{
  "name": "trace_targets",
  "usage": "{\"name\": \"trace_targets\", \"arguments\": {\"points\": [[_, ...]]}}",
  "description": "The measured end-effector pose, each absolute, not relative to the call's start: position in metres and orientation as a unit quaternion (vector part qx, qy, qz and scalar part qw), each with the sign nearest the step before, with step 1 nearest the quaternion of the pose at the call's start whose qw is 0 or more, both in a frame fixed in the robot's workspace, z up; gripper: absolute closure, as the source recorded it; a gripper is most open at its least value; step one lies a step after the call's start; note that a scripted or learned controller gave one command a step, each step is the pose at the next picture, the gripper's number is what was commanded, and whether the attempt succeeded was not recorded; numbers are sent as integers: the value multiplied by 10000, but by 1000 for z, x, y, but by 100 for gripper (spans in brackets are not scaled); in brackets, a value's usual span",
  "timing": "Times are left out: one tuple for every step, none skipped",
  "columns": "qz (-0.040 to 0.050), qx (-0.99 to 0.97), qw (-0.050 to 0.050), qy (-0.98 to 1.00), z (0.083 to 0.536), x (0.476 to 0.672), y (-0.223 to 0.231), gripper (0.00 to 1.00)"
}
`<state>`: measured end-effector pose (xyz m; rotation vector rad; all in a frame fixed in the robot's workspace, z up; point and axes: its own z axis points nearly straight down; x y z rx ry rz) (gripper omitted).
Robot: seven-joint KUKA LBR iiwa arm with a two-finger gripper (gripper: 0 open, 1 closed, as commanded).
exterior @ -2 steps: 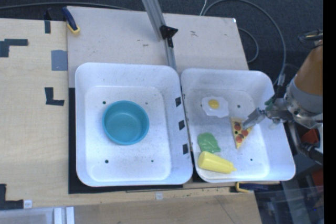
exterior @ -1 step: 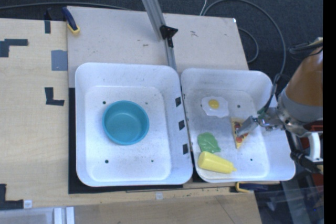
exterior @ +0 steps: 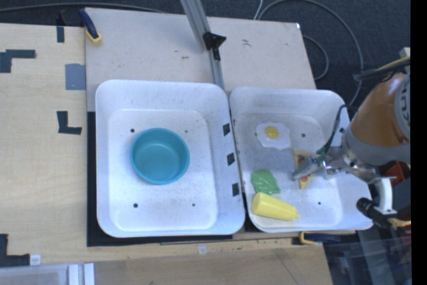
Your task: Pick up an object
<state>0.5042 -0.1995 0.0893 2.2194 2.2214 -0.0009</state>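
Note:
In the right bin [exterior: 287,98] lie a fried-egg toy [exterior: 273,135], a green leafy piece [exterior: 264,180] and a yellow oblong piece [exterior: 273,207]. A small yellow-orange piece [exterior: 301,161] lies near the bin's middle right. My gripper [exterior: 308,171] is low in this bin, right at that small piece and partly covering it. The grey arm with its orange band [exterior: 377,123] reaches in from the right. Whether the small piece is gripped is not clear from this angle.
The left bin [exterior: 110,210] holds a blue bowl [exterior: 159,155]. A grey pole [exterior: 193,0] slants over the bench to the seam between the bins. Cables [exterior: 313,7] loop on the floor behind the right bin.

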Motion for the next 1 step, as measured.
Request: {"name": "trace_targets", "arguments": {"points": [[2, 7063, -1, 7079, 100, 504, -199, 100]]}}
